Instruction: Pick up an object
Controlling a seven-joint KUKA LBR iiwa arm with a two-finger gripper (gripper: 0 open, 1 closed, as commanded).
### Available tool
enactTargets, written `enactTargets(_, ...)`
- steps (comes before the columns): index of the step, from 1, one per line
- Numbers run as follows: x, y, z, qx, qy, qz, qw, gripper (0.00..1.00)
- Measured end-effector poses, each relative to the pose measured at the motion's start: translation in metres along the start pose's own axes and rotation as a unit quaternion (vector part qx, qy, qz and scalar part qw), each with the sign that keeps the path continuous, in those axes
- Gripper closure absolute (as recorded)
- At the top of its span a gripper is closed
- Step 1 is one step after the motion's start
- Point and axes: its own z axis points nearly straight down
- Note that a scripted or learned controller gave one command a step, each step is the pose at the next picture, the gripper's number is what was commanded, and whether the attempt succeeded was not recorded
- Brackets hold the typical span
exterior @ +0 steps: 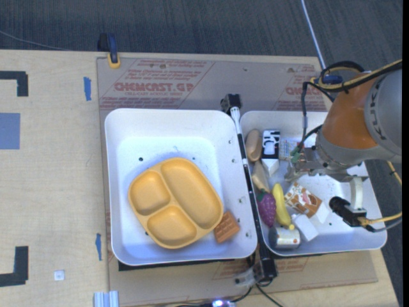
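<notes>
Jaws: you cannot tell their state from this slant; the gripper [299, 169] hangs low in the right bin [374, 238], its tip lost among clutter beneath the grey arm [358, 123] and orange band. Just beside that tip, toward the bin's front, you see an orange-and-white snack packet [302, 200]; nothing visibly sits between the jaws. Left of the packet lies a yellow banana [282, 204], touching a purple piece [267, 209]. A small white carton [287, 236] rests at the front wall. Farther back, note a tan oval item [254, 144] and a black-and-white box [271, 143]. In your left bin [121, 171]: a yellow divided plate [174, 201], with a brown wafer [225, 228] touching its front-right edge.
</notes>
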Motion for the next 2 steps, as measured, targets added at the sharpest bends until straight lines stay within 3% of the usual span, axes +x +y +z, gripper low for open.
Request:
enactTargets(1,-0.0439,0.0305,-0.0900,0.007,0.005,-0.002,1.0000,1.00)
enactTargets(2,-0.0433,0.0300,-0.0890,0.008,0.006,-0.002,0.9999,0.00)
